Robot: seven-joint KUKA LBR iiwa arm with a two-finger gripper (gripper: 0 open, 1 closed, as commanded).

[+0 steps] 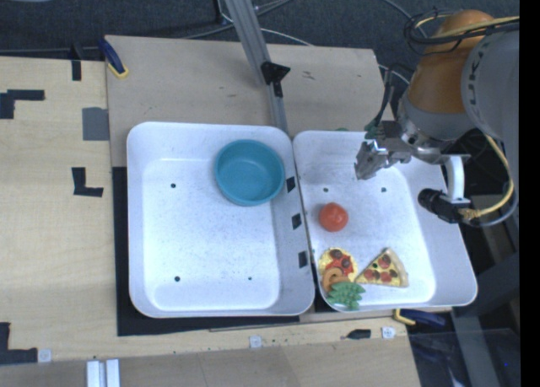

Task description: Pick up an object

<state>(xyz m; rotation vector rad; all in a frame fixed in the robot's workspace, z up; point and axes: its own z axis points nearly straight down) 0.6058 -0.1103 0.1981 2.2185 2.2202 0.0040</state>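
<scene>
Here the counter is carrying two white bins: the left bin is holding a blue bowl, while the right bin is holding a red tomato, two pizza slices and a green sprig. The hand is hanging above the right bin's far half, gripping nothing; whether it is spread, I cannot tell. The tomato is lying just nearer the camera and slightly left of it, apart from the pizza. Descending squarely over the tomato, straddling its widest part, is looking like the soundest approach.
</scene>
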